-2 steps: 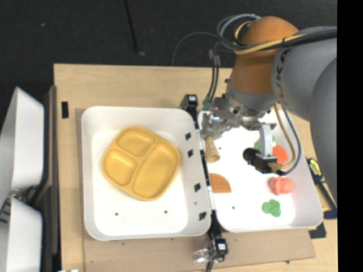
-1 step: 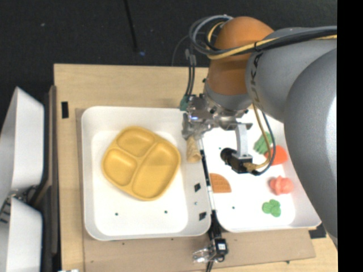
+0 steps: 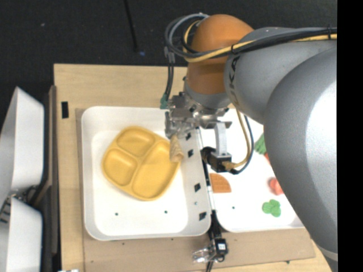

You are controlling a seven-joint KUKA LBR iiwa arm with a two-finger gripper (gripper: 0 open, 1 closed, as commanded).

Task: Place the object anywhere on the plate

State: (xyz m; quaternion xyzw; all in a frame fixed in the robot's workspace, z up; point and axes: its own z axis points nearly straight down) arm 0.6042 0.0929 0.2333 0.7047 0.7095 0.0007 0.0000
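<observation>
Gripper (image 3: 177, 137) fingers look closed on a small tan object (image 3: 176, 150) hanging just over the right rim of the yellow divided plate (image 3: 139, 163) in the left bin (image 3: 96, 208), so a release here risks it tipping off onto the bin floor.

No legible text, label, brand name, number or sign was present on any surface in the camera view. The yellow plate (image 3: 139, 163), the white bins (image 3: 91, 152) and the grey arm (image 3: 289, 95) carried no readable markings. Small dark marks stood on the divider (image 3: 198, 180) between the bins, but these were too small to resolve as characters.
</observation>
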